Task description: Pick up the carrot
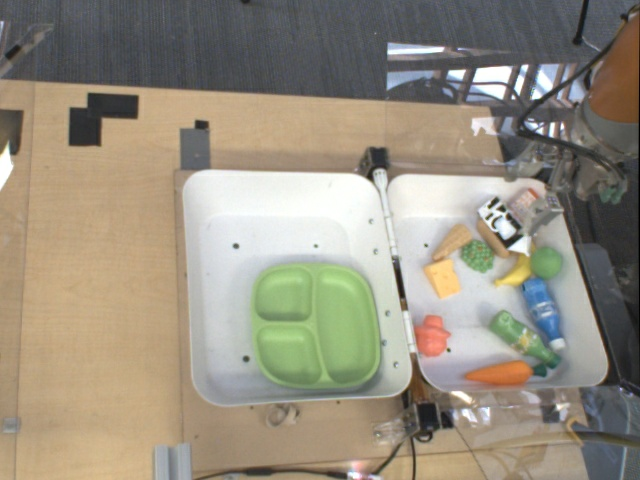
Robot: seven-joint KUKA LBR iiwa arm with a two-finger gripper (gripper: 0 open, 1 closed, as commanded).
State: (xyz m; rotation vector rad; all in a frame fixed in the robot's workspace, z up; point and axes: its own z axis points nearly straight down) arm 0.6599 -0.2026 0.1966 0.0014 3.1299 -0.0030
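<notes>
The orange carrot [498, 373] lies on its side along the near edge of the right bin [580, 368], just below a green bottle [522, 334]. My gripper [562, 180] hangs over the far right corner of that bin, well away from the carrot and close to a black-and-white box [497, 220]. The grey arm with its orange band [612, 78] comes in from the upper right. Nothing can be seen held in the gripper.
The right bin also holds a blue bottle [541, 310], green ball [546, 262], banana [515, 271], broccoli [477, 256], yellow wedge [443, 279], tan cone [452, 240] and a red toy [432, 336]. A green divided plate [315, 323] sits in the left bin [215, 228].
</notes>
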